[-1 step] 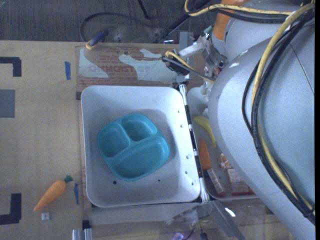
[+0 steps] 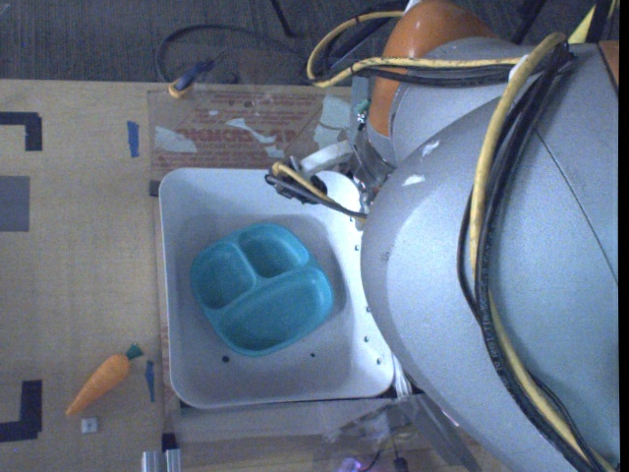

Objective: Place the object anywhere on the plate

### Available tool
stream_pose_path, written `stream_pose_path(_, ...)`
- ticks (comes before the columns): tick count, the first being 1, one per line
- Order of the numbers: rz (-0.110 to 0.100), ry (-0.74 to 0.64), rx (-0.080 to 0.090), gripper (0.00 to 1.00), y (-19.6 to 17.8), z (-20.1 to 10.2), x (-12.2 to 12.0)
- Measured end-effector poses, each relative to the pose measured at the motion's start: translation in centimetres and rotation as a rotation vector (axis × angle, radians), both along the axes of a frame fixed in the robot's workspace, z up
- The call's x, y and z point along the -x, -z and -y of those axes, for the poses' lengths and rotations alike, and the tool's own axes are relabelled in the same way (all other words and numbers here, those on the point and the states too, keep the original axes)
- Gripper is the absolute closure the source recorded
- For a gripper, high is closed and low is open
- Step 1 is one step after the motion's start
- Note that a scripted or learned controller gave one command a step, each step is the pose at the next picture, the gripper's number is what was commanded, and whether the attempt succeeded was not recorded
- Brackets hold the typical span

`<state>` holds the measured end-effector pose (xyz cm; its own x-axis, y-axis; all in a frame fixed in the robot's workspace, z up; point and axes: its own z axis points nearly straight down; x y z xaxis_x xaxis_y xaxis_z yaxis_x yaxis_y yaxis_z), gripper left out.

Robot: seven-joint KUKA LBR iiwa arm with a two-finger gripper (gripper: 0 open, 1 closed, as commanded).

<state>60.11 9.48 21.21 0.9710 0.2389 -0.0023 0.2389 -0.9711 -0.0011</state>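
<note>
My arm (image 2: 511,264) hides my claw, so I cannot tell its state; the blue plate (image 2: 260,288) sits in the white bin (image 2: 187,214), the carrot (image 2: 98,383) outside on the desk (image 2: 69,264).

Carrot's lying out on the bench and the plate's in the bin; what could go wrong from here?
1. The carrot lies outside the white bin, so the bin wall stands between it and the blue plate; a low carry might clip it.
2. The arm covers much of the camera view, so the grasp may be hard to verify.

Blue divided plate (image 2: 260,288) inside bin (image 2: 197,205)
</note>
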Motion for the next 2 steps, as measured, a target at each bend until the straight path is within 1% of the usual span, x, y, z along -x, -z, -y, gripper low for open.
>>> stream_pose_path(1, 0.002, -0.028, 0.000, 1.00, 1.3, -12.7, 5.4)
stream_pose_path(2, -0.003, -0.190, 0.000, 1.00, 2.6, -12.2, 12.3)
